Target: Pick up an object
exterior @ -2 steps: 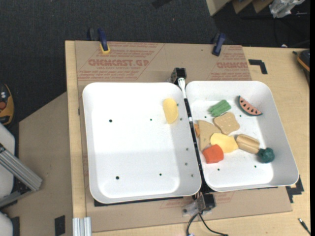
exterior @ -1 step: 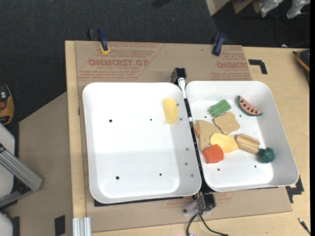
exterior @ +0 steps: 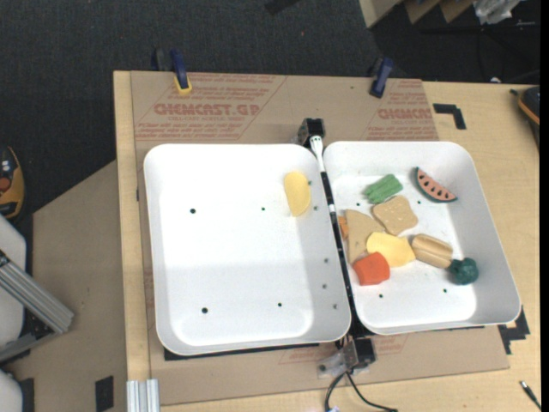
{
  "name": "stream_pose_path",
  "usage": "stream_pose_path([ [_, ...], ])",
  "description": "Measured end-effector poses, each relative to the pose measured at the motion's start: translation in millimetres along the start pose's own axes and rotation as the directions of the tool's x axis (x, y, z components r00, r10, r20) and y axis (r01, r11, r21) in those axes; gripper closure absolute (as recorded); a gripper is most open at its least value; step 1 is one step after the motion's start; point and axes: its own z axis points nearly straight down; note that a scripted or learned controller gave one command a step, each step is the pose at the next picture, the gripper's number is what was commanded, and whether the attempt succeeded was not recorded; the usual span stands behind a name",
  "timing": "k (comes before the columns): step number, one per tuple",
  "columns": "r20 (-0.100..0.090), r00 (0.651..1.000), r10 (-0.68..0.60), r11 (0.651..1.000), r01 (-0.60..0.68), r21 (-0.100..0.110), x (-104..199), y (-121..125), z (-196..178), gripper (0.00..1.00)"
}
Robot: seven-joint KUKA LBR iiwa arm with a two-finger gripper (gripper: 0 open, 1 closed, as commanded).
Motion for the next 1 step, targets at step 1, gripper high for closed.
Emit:
stream_pose_path([
  [1, 0.0, 1.0, 0.0, 1.0, 0.0, 0.001, 0.0, 0.0, 0.5, 0.0],
])
